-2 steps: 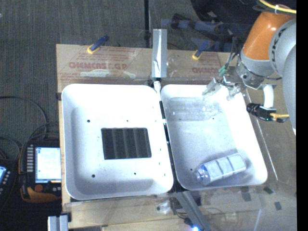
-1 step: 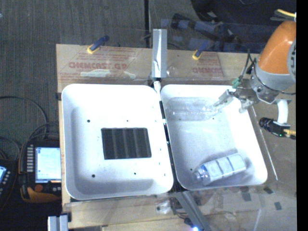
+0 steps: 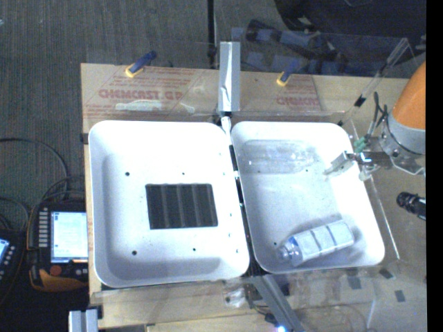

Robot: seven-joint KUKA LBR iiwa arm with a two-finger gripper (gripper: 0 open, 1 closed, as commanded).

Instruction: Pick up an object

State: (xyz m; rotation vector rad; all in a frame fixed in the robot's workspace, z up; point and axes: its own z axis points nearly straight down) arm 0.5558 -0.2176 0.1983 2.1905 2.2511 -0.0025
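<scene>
A clear plastic bottle lies on its side at the back of the right bin. A second bottle with a white label lies near that bin's front right corner. In the left bin a black ribbed rectangular pad lies flat in the middle. My gripper hangs over the right bin's back right edge, just right of the clear bottle's end, and holds nothing that I can see. The grey arm with its orange band comes in from the right.
A metal post stands behind the gap between the bins. Two yellow and blue clamps sit on the board at the back. A handheld controller lies left of the bench.
</scene>
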